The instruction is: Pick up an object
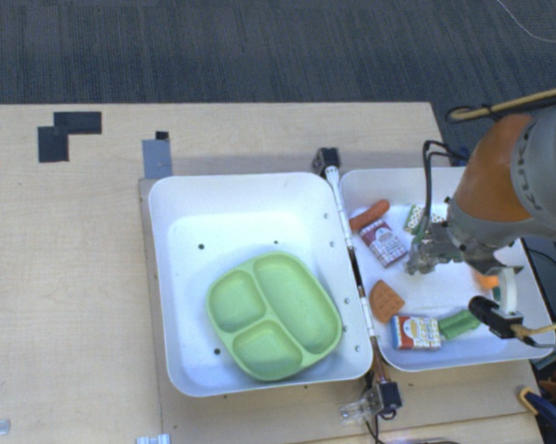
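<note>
Hovering low in the right bin [548, 341], the pincer [421, 259], grip state untellable, seems to be seeking a grasp; next, settling onto one item.

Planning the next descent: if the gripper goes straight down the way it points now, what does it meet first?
Most likely bare floor of the right bin. The gripper hangs between the small red-and-white packet and the orange piece, seemingly over neither. Depth is hard to judge from this slanted view, so the packet's edge could be clipped.
</note>
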`<action>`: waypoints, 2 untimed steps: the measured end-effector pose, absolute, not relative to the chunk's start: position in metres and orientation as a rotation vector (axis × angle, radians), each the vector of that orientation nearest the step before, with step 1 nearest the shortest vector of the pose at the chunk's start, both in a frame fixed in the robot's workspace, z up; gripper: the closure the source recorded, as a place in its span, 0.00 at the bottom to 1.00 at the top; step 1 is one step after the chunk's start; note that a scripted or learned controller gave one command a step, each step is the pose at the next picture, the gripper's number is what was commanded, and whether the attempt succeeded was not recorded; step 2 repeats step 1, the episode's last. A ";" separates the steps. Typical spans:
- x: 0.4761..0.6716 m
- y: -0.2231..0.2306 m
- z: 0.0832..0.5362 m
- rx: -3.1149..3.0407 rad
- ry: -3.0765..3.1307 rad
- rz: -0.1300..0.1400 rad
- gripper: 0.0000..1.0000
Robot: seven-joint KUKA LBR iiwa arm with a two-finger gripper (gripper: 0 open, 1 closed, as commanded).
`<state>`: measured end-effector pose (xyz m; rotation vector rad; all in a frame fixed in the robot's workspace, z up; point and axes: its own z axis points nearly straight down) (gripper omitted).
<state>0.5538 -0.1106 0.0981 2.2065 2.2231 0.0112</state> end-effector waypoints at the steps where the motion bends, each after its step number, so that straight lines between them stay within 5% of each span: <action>1: 0.667 -0.182 0.084 2.219 2.231 -0.008 1.00; 2: 0.667 -0.182 0.084 2.219 2.231 -0.008 1.00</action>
